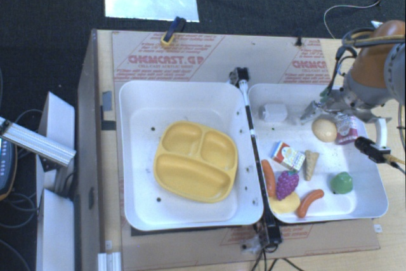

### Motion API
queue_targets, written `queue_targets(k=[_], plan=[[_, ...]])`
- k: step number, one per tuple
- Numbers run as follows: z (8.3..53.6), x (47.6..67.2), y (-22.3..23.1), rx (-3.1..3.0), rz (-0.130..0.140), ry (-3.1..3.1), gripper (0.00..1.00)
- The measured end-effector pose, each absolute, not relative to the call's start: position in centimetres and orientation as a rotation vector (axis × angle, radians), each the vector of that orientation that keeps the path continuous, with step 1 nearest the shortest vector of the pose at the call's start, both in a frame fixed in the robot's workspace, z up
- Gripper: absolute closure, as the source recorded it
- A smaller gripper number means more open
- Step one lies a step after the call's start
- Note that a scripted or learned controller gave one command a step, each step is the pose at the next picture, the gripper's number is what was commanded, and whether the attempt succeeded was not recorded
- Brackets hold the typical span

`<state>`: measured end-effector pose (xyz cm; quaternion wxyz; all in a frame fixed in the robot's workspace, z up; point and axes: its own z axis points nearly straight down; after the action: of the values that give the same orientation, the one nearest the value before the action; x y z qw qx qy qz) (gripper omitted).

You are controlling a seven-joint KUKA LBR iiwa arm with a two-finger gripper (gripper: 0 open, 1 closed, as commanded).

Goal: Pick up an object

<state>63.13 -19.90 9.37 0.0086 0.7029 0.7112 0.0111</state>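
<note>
My gripper point(325, 110) hangs over the far right part of the right bin point(371, 200), just above a cream egg-shaped object point(324, 130). A pink wrapped item point(348, 131) lies right beside the egg, partly under the wrist. Further objects in this bin are a white block point(274, 113), a small juice carton point(288, 156), a tan cone point(311, 164), purple grapes point(287, 183), an orange carrot point(269, 177), a yellow piece point(285, 204), an orange sausage point(309, 202) and a green fruit point(342, 183). Nothing is visibly lifted.
The left bin point(143, 130) holds a yellow divided plate point(196, 160). A black rod point(248, 117) runs along the seam between the bins. The grey arm with its orange band point(380, 54) enters from the upper right, and cables trail near the right bin's edge.
</note>
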Motion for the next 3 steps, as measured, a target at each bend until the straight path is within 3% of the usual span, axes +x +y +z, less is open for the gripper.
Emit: queue_targets(k=[1,2,3], plan=[[8.6,65.9,-20.5,2.213,0.005,2.224,0.0],[9.7,66.0,-20.6,2.207,0.006,2.225,1.0],[8.5,67.0,-20.6,2.213,0.003,2.224,1.0]])
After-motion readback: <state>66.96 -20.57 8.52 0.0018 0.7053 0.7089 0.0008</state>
